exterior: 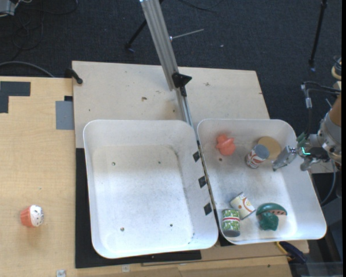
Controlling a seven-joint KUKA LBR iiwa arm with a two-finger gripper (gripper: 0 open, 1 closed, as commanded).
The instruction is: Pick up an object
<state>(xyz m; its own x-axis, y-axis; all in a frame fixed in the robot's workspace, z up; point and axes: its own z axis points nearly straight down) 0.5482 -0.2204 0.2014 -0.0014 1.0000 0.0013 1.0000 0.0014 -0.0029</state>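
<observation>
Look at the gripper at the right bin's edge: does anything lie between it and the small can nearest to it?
Nothing visible does. The gripper sits at the right bin's right rim, and bare bin floor separates it from the small can. The tan round object touches the can's upper right, off that line.

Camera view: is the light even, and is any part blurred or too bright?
Camera view: even, soft light; the white bins look bright, without hard glare; objects cast faint shadows; the gripper at the right bin's edge looks slightly soft; the floor behind is dark.
</observation>
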